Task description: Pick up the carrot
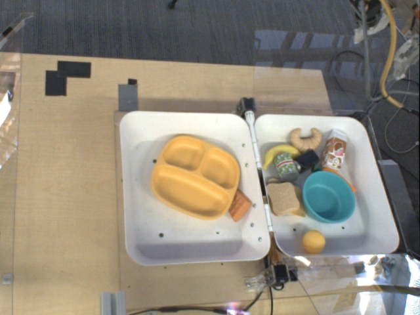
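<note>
Wooden bench, two white bins: the left bin carries a yellow divided plate; in the right bin, the carrot (just an orange sliver) touches the teal bowl.

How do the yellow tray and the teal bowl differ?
The yellow tray is wide, shallow and split into compartments; the teal bowl is smaller, round and deep with one cavity. The tray lies in the left bin, the bowl in the right bin among other items. Both sit open side up.
</note>
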Robot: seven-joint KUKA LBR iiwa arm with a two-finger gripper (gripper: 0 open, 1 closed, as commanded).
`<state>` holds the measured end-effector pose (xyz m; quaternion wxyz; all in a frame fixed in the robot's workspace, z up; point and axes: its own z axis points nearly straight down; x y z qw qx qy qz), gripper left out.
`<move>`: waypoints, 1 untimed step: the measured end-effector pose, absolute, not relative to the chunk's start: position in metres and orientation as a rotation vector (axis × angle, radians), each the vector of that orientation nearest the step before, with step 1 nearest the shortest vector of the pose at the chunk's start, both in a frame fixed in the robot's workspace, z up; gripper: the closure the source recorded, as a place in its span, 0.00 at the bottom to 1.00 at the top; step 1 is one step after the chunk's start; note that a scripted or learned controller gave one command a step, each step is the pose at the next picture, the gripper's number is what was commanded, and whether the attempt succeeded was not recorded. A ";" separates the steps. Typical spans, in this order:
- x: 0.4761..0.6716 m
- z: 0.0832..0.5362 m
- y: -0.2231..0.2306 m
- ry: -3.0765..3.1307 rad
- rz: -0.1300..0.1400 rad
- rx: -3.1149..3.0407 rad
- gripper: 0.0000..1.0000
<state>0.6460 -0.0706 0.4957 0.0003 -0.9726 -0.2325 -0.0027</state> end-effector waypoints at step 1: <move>0.661 0.538 -0.040 -0.892 -0.011 -3.012 0.00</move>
